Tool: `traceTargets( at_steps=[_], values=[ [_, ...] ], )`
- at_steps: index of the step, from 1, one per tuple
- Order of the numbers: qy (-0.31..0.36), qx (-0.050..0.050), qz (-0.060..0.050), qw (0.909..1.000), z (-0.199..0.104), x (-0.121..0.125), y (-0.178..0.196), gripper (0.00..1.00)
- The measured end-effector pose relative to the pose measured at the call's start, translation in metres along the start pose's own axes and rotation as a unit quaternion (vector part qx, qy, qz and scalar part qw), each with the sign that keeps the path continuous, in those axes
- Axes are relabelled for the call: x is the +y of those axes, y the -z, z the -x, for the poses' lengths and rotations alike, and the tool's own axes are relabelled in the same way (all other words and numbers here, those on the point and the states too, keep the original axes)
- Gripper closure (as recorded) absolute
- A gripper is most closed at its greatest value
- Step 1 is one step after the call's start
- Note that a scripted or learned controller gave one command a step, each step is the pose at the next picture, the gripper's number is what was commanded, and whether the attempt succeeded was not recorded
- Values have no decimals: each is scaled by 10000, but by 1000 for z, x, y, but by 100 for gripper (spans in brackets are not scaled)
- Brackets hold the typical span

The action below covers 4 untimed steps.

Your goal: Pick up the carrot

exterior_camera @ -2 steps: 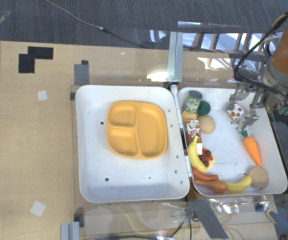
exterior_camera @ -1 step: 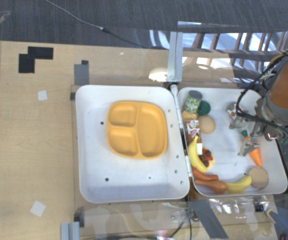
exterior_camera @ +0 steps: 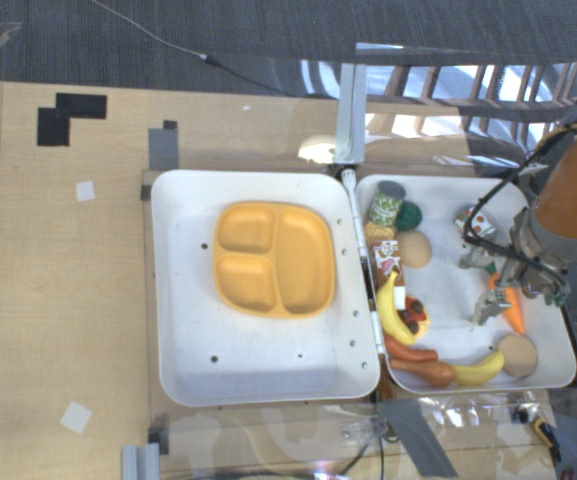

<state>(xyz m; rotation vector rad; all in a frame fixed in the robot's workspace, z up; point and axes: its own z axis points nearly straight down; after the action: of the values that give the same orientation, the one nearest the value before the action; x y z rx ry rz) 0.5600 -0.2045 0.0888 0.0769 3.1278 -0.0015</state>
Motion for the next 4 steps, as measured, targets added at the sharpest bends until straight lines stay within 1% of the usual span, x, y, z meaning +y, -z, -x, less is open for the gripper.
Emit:
traceTargets(
  at_steps=[1,2,3,4],
  values=[
    [32,-38,-8,10000,3,1,11,100],
    [390,-33,-16,9992,-67,-5,3,100],
    [514,-7,-1,9987,-18,16,69,100],
    [1048,33,20,9945,-42,84,94,100]
  ],
)
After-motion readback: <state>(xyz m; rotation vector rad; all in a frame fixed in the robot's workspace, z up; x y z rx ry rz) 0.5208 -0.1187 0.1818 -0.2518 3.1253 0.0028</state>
